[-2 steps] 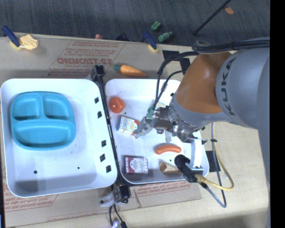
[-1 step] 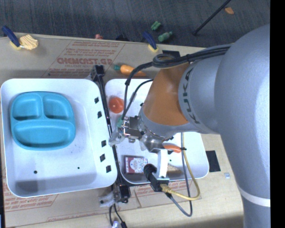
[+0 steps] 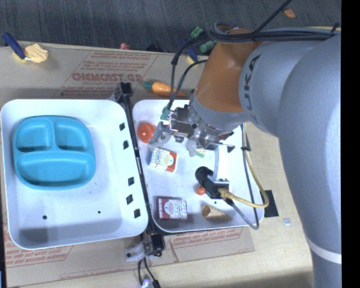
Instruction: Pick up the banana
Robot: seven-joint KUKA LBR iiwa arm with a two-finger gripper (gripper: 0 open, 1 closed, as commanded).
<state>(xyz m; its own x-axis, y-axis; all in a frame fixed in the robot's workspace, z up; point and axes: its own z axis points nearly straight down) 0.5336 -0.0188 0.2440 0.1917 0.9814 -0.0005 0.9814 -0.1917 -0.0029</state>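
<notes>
My gripper (image 3: 179, 135) hangs low over the upper middle of the right bin (image 3: 247, 216), with the grey and orange arm reaching in from the right. The arm and wrist hide much of that bin's middle and right side. Directly beside the gripper lie a red-orange round fruit (image 3: 145, 131) to its left and a small white, yellow and red carton (image 3: 162, 159) just below it. I cannot make out a banana for certain among the things that show. Nothing shows between the gripper's tips.
The left bin (image 3: 24, 221) holds a blue divided plate (image 3: 54, 150). Also in the right bin are a dark red box (image 3: 171, 209), a tan piece (image 3: 215, 211) and a small orange bit (image 3: 200, 190). On the bench behind lie a carrot (image 3: 161, 89) and a pale yellow item (image 3: 36, 54).
</notes>
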